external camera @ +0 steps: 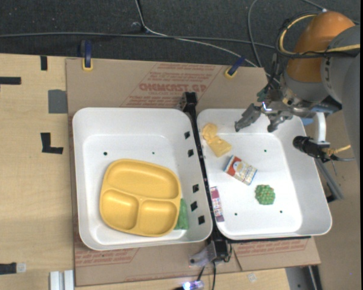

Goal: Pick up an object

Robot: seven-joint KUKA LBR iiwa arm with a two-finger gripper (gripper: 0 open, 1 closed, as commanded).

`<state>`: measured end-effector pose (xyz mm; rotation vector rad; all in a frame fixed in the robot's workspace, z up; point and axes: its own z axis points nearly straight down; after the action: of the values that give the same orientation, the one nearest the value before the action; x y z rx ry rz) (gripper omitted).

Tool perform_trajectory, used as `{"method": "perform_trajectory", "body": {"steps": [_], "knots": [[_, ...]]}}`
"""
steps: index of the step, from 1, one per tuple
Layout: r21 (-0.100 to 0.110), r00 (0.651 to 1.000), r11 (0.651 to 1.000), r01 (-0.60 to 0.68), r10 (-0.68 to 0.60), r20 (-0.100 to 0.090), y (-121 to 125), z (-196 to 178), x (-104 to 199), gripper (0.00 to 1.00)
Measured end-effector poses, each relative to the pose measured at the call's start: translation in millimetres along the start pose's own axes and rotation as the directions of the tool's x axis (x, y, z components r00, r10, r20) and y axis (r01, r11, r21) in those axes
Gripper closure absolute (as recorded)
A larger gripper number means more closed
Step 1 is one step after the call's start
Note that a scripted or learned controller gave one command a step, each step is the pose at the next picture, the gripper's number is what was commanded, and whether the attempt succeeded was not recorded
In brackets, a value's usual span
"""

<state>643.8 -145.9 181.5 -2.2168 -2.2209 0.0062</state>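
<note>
My gripper hangs over the far edge of the right bin, fingers spread open with nothing between them. In that bin a yellow cheese-like piece lies near the far left corner, left of and below the gripper. A small red and white box sits in the middle. A green broccoli piece rests nearer the front. A thin pink and white packet lies along the bin's left wall.
The left bin holds a yellow divided tray and a green item wedged at the tray's right edge. A black divider clip strip runs between the bins. Cables cross the dark background above.
</note>
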Motion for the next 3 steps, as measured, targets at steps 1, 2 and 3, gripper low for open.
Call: {"method": "perform_trajectory", "body": {"steps": [1, 2, 3], "knots": [[0.002, 1.0, 1.0, -0.001, 0.001, 0.0, -3, 64, -3, 0.0], [-0.017, 1.0, 1.0, -0.002, 0.002, 0.0, 2, 93, -2, 0.0], [-0.018, 1.0, 1.0, 0.001, -0.001, 0.0, 2, 81, 0, 1.0]]}}
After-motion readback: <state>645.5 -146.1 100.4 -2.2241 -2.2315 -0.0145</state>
